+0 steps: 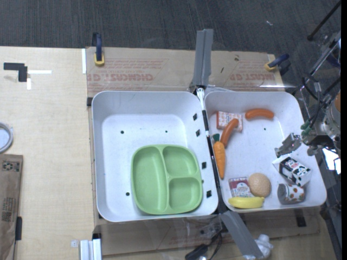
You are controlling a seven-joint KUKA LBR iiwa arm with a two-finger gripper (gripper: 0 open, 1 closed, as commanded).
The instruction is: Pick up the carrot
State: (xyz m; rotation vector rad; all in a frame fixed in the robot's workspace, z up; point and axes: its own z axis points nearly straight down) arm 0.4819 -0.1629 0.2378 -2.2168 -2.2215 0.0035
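Orange carrot with green top, pale green tray left of it, yellow banana and black-and-white carton right.

the gripper hangs over the right bin's right side, fingers apart with nothing between them. the carrot lies well left of the jaws, a milk carton just below them.

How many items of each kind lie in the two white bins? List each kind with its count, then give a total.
Carrot: 1
Sausages: 2
Banana: 1
Bread roll: 1
Small cartons or packets: 3
Can: 1
Green divided plate: 1
Total: 10
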